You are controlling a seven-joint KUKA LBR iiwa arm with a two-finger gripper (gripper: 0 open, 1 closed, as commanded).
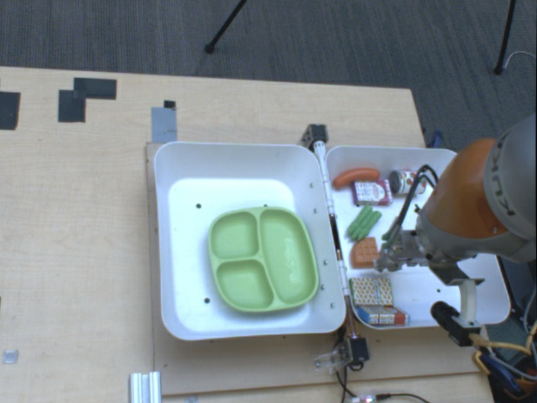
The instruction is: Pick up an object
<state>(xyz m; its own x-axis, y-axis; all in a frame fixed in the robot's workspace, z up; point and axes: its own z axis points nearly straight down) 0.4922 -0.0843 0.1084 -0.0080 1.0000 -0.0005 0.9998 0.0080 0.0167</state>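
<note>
We look down on two white bins side by side on a pale wooden bench. The left bin carries a light green divided plate with three compartments, lying flat toward the bin's centre.

The right bin carries the small items. At its far edge we note a red-orange sausage, and just below it a small packet with a dark red face; its print is too small for us to read. Beside that lies another small packet, partly behind a black cable. A green pea pod lies at a slant near the bin's left wall, with an orange cracker-like piece just below it. Nearer the front edge sit a tan checkered cracker or waffle and, touching its front edge, a small box with red and blue marking; no lettering is legible.

The arm reaches over the right bin. The gripper sits low beside the orange piece; we cannot tell how its fingers stand, nor whether anything is in them.
</note>
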